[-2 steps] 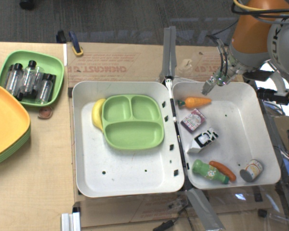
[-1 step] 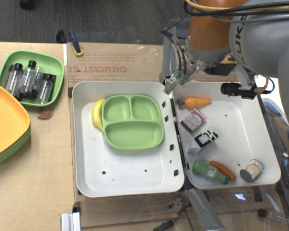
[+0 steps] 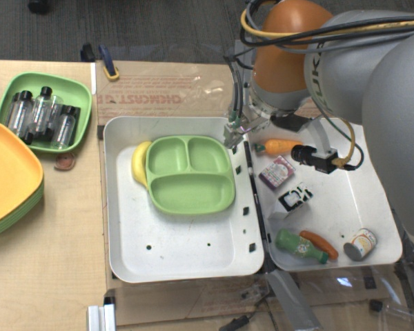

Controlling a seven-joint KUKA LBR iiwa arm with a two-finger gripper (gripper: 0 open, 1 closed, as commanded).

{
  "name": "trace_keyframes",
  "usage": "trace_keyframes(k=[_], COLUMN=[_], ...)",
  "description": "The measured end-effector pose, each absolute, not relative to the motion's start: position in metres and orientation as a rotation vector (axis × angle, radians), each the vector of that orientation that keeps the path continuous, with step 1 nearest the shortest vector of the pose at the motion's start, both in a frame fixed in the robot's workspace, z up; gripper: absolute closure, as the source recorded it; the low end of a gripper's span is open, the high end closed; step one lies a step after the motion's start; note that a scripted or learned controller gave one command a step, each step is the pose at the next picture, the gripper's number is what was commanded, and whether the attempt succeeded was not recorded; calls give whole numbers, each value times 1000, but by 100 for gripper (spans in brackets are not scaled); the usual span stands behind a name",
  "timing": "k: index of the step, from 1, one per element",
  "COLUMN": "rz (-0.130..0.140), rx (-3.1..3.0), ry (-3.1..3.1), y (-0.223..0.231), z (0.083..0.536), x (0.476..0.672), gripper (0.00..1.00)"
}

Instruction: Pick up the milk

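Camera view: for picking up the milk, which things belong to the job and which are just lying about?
Belongs to the job:
gripper
small purple-and-white carton, probably the milk
right bin, where the carton lies

Just lying about:
carrot
black-and-white object
green bottle
can
green divided plate
yellow item tucked under the plate
left bin

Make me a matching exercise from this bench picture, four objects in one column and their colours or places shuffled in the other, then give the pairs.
1. divided plate
2. carrot
3. can
4. green bottle

A. near right corner of the right bin
B. left bin, light green
C. far end of the right bin, orange
D. lying along the right bin's near edge

Pairs: 1-B, 2-C, 3-A, 4-D
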State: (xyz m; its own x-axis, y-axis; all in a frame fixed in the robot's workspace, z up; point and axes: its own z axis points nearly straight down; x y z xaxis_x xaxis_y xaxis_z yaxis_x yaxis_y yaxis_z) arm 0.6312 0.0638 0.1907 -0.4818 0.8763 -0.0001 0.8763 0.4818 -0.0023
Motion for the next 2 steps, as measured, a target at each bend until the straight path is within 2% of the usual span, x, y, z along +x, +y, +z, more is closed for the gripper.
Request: trace_keyframes(k=[1, 2], rz=[4, 2], rx=[-2211, -1809], ry=[-2233, -2571], y=[32, 1], z=[191, 225], x=[656, 649], gripper=[100, 100])
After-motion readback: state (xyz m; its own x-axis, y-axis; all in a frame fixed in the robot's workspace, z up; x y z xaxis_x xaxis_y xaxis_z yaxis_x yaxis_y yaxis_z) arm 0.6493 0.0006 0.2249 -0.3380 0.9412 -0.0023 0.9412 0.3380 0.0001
